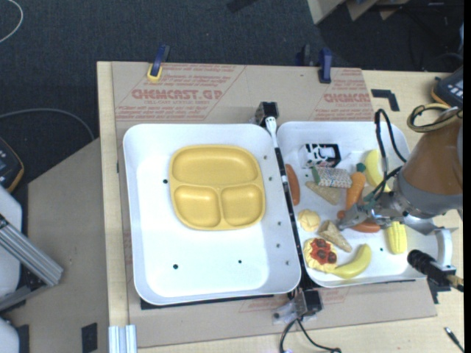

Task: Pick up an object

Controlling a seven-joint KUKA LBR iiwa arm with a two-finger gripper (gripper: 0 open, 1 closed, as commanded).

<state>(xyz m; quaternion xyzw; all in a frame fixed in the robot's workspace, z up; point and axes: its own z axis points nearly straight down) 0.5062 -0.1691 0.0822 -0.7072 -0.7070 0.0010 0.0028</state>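
The left bin (140, 197) has lots of open white floor around a yellow tray (217, 184). The right bin (294, 134) is crowded with toy food. The gripper (358, 215) sits low at the crowd's middle; I cannot tell how its jaws stand. An orange carrot (356, 187) lies at its 12 o'clock, a banana (352, 263) at 6.

**Grey arm, orange band**

The arm (434, 179) is grey with a broad orange band above the wrist. Black cables (383, 142) loop along it. The gripper (358, 215) is dark metal, small beside the bulky wrist.
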